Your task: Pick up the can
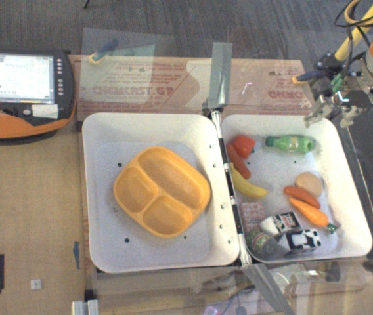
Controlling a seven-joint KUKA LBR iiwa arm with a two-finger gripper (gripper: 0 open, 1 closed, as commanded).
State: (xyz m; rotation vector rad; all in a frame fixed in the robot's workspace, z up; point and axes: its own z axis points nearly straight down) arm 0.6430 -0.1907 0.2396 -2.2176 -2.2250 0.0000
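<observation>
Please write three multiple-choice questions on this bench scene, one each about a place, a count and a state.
1. Where does the can lie?
A. near corner of the right bin
B. on the yellow tray
C. beside the green bottle

2. How many compartments has the yellow tray?
A. two
B. three
C. five

3. Where is the end effector?
A. touching the can
B. over the left bin
C. at the right bin's far edge, apart from the can

Answers: 1 A, it lies near the divider at the bin's near left corner. 2 B, three hollows show. 3 C, it sits near the far right corner.
</observation>
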